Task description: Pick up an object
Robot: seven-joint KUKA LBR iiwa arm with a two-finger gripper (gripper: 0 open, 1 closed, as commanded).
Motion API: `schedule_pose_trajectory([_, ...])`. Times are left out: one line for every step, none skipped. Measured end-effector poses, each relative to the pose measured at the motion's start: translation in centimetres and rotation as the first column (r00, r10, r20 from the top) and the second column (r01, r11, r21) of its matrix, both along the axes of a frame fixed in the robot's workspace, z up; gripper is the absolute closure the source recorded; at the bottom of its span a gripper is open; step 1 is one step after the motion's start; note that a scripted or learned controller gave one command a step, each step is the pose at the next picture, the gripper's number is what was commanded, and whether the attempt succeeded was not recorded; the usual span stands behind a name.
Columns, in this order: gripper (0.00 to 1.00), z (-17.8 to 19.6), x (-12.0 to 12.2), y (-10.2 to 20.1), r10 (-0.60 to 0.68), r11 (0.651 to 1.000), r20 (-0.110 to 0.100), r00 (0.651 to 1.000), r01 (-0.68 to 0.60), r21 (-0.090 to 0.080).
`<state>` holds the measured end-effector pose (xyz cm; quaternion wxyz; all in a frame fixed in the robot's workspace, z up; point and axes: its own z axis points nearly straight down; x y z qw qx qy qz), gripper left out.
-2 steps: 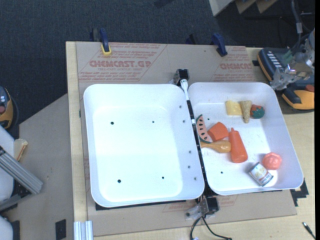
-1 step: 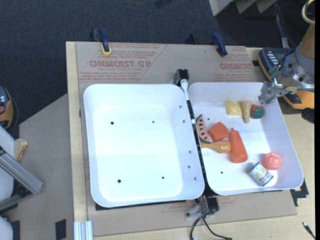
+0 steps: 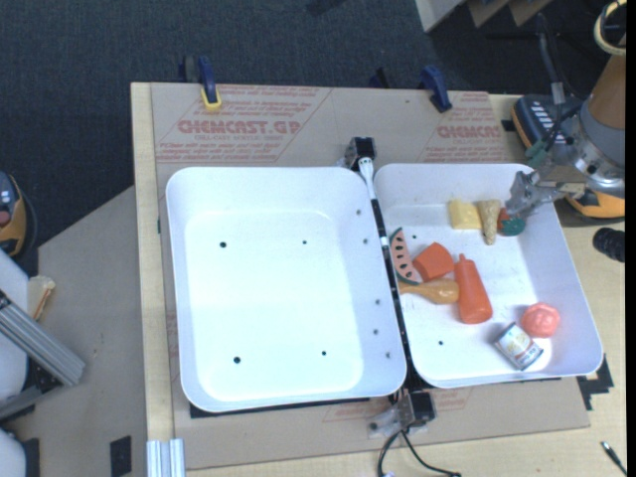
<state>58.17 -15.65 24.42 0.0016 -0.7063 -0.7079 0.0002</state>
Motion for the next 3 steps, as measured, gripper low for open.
schedule_pose_trajectory([1.00, 0.6, -7.5, 8.8, 0.005, 1.000, -0.003, 1.000, -0.005, 0.003])
schedule_pose_trajectory([1.00, 14.5, -4.9, 6.7, -0.002, 1.000, 0.022, 1.000, 0.002, -0.006])
schedule_pose_trajectory([1.00, 7.1, -9.4, 7.1, -0.004, 1.000, -0.005, 1.000, 0.004, 0.000])
